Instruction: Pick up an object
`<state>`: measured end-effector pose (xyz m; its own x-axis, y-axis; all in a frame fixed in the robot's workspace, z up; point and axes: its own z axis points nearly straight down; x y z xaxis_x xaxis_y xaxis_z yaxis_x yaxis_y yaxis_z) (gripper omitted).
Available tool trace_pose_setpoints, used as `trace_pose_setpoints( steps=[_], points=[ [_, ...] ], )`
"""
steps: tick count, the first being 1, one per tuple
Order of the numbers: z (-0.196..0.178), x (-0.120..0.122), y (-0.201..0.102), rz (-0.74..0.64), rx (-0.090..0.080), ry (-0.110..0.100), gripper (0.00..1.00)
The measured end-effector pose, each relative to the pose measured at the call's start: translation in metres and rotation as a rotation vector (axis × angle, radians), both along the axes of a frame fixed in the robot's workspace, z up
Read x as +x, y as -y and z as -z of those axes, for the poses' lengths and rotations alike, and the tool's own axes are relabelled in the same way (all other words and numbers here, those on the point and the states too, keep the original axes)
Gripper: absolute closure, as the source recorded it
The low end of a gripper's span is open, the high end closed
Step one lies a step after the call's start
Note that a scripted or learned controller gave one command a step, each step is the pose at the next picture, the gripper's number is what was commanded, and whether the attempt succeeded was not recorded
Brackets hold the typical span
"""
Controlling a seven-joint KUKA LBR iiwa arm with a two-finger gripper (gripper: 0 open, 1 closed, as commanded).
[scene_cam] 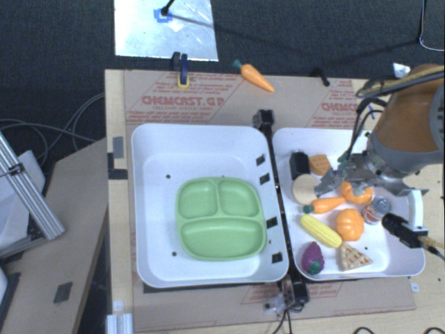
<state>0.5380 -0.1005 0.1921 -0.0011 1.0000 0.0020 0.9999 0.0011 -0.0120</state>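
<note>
Even bright light, soft shadows, slight blur.

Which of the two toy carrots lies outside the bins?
The carrot on the board, behind the bins near the foil sheet. The other carrot lies inside the right bin, just under the gripper and next to the corn cob.

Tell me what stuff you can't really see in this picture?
- Gripper, camera view: blurred and backed by toy food, so open or shut is unclear.
- Orange curved piece: partly under the gripper, so its kind is unclear.
- Small round thing by the orange fruit: too small to name.
- Arm: cut off by the right edge.
- Right bin floor beneath the arm: covered.
</note>
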Motion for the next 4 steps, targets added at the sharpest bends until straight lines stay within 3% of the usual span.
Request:
trace_pose_setpoints(
  steps=[1,3,4],
  points=[
    [-0.007,0.003,0.0,-0.003,-0.002,0.013,0.0],
    [0.105,-0.002,-0.008,0.001,-0.001,0.009,0.0],
    [0.092,-0.001,-0.008,0.001,-0.001,0.013,1.0]
  ],
)
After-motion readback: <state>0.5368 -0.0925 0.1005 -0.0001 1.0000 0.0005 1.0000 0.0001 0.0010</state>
